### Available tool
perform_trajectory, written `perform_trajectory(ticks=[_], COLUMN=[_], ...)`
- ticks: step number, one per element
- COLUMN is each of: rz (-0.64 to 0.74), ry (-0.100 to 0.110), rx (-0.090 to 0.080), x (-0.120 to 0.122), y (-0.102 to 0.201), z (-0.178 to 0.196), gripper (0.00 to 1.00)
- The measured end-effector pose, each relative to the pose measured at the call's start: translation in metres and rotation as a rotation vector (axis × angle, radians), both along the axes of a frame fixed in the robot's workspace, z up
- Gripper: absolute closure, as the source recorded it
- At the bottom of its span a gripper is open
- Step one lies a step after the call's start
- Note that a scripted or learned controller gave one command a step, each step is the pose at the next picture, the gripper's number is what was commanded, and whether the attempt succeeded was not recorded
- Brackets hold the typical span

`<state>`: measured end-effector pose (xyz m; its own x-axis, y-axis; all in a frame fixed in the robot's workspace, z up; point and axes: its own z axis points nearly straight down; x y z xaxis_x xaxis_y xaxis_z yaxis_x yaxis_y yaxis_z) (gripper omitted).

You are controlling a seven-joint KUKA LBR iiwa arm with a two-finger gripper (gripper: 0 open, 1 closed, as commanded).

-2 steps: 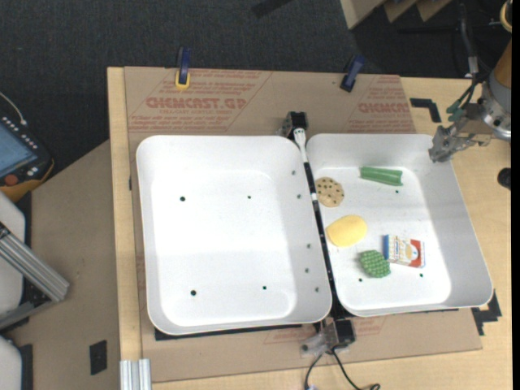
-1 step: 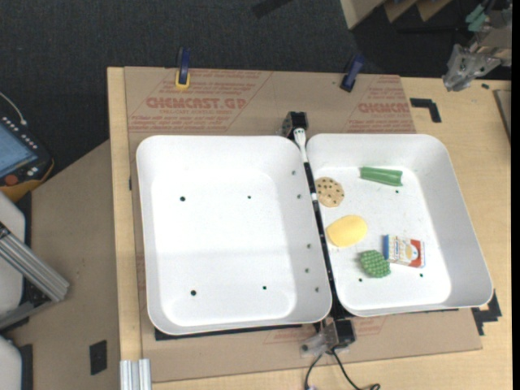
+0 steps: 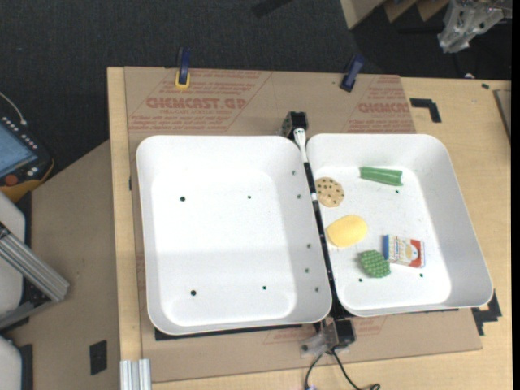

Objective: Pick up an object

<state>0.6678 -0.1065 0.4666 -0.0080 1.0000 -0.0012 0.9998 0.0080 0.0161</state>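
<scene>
Meanwhile, the claw [image 3: 470, 19] hangs high beyond the counter's [image 3: 244, 96] far right corner, its state unclear. Below-left of it, right bin [image 3: 455, 218] holds yellow lemon [image 3: 347, 231], cookie [image 3: 329, 191], green stick [image 3: 380, 175], carton [image 3: 403, 251].

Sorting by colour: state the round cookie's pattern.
Tan cookie with dark specks, clearest in camera view.

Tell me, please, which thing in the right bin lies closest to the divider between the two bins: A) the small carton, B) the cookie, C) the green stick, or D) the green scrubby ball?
B: the cookie sits right beside the divider, while the green stick, the small carton and the green scrubby ball all lie farther into the right bin.
</scene>
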Motion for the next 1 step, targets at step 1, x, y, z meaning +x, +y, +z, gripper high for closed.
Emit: perform_trajectory(ticks=[1], rz=[0.001], ry=[0.006], rx=[0.002], x=[-0.0007], y=[0.0787], z=[0.0347], gripper=[1.0])
